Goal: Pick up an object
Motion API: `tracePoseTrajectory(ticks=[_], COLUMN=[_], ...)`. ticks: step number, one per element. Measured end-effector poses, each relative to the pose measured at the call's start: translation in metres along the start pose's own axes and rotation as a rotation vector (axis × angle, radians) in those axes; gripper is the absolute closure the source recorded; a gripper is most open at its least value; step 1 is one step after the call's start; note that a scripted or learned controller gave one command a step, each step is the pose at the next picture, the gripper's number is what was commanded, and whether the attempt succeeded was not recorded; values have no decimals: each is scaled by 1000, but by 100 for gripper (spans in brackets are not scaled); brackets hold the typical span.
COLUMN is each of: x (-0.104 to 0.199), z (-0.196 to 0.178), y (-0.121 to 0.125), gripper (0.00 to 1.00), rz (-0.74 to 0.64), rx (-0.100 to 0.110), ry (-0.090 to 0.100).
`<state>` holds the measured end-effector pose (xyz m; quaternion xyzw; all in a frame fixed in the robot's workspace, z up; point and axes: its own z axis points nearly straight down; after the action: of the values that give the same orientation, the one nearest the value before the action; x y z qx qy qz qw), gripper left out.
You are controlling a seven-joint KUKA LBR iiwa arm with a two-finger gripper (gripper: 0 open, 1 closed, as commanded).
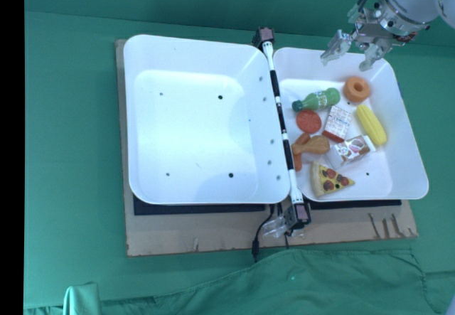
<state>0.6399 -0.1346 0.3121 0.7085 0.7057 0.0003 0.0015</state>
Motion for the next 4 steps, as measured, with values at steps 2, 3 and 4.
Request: tracePoseTrajectory(ticks=[2, 3, 4], x=[8, 6, 4], z=[48, 108, 128], y=[1, -2, 0], gripper=[0, 0, 0], rz=[-1, 1, -1], rx=[4, 5, -4], ry=[0, 0, -1])
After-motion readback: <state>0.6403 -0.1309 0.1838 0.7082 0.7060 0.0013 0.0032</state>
